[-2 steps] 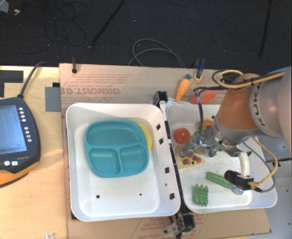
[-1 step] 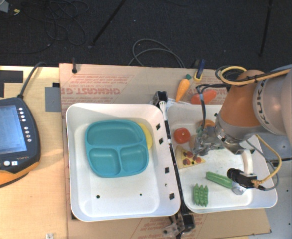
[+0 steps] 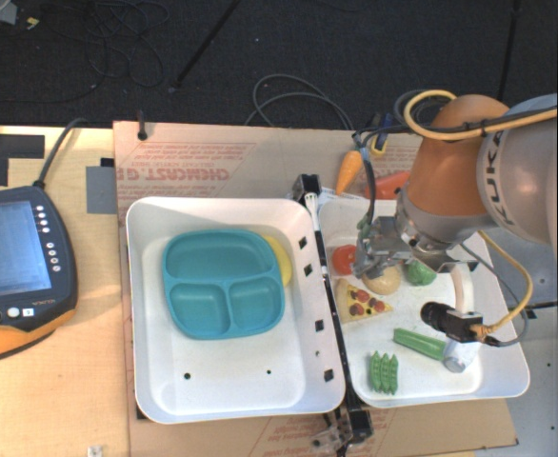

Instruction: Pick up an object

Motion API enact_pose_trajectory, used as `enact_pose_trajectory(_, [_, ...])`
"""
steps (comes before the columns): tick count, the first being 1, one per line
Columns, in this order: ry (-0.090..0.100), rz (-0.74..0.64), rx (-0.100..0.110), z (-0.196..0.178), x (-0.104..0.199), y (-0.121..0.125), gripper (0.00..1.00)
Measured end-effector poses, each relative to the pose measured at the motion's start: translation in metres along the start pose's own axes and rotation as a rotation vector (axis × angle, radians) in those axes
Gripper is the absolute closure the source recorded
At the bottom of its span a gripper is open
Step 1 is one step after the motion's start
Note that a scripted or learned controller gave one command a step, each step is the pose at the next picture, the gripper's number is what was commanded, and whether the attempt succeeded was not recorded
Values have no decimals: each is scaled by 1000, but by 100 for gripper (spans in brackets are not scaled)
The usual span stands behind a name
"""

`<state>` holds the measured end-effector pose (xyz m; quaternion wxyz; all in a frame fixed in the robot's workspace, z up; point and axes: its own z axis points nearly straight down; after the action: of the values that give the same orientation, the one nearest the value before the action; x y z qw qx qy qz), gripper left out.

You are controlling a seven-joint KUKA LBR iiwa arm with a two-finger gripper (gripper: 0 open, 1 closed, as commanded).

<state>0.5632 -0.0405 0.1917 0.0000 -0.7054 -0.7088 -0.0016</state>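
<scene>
The gripper is hovering over a beige toy; finger state unclear; it should centre before closing.

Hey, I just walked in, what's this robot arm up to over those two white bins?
The grey and orange arm reaches in over the right bin, its gripper low among toy food: a pale round piece, a pizza slice, a red piece and green items. It looks to be going for the pale piece, but a hold on it cannot be confirmed. The left bin holds a teal divided plate over something yellow.
</scene>
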Motion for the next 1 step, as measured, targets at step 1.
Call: enact_pose_trajectory(1, [-1,5,6,5,-3,-1,0])
